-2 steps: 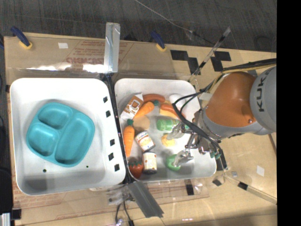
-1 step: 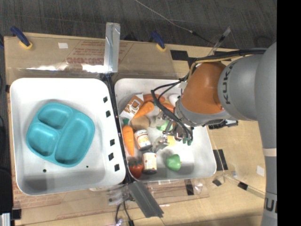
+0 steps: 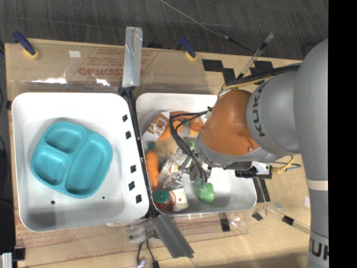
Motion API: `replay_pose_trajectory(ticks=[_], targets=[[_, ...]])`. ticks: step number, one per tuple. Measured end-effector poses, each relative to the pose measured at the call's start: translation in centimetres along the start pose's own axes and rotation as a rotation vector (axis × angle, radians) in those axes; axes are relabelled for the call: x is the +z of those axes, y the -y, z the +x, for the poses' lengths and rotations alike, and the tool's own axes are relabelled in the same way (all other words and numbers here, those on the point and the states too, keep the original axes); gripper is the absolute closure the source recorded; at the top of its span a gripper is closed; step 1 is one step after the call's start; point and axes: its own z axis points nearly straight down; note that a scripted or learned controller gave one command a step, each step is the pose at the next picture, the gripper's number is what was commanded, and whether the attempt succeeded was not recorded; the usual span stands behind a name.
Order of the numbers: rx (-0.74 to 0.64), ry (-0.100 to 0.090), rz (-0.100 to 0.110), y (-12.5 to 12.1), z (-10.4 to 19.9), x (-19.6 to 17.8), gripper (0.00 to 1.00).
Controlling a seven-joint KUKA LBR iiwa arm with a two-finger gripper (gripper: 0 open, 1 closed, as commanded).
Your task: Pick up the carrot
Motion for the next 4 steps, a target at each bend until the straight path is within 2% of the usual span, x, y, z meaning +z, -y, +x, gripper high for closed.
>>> replay_pose_trajectory(ticks=[1,2,3,4], targets=[[0.085,-0.025,0.012,4.7,-7.7,-5.6,0.0],[-0.191,0.031,-0.001,0.4,-0.1,-0.6,0.0],[-0.2,0.028,-0.001,0.2,-0.1,-1.7,1.0],[-0.506,-0.027,0.006,9.4,-2.9,-15.8,1.0]])
